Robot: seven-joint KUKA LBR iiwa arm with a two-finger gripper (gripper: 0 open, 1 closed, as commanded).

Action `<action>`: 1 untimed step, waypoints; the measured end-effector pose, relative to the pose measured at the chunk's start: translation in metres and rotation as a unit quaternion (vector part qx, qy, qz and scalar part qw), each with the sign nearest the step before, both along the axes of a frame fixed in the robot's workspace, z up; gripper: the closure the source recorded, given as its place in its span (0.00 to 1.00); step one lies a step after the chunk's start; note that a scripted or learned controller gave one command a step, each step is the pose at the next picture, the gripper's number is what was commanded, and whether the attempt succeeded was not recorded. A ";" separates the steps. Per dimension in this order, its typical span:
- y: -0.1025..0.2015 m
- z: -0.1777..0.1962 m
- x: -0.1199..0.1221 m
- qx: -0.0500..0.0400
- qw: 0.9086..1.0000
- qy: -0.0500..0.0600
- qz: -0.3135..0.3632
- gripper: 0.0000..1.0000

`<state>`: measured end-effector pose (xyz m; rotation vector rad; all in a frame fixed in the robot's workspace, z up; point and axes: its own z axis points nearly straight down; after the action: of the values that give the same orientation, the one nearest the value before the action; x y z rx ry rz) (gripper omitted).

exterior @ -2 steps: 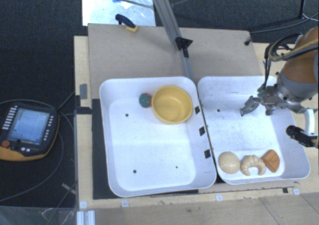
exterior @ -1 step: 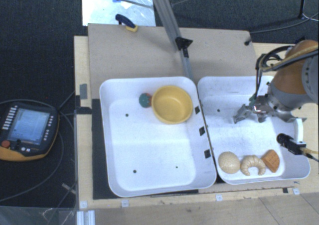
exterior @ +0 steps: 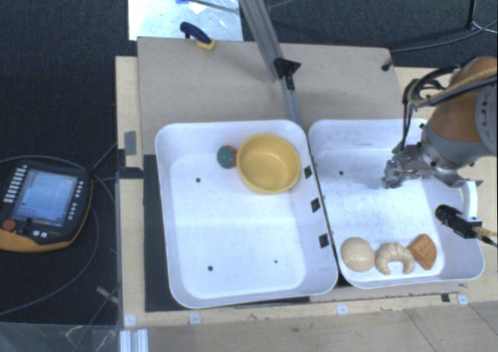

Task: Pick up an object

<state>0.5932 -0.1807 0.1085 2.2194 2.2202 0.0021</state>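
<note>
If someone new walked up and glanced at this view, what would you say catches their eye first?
Probably the round yellow plastic bowl at the top right of the left white bin, with a small dark green ball touching its left side. Next, the three tan bread-like food items lined up along the near edge of the right white bin, and the grey arm's hand hovering over that bin's middle.

One fixed camera looks down at a slant over my desk (exterior: 334,78), both white bins (exterior: 233,265) mid-frame.
</note>
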 end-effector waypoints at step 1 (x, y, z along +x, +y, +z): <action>-0.008 0.047 0.001 0.000 1.000 -0.001 0.000 1.00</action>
<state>0.5939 -0.1891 0.1552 2.2186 2.2183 0.0037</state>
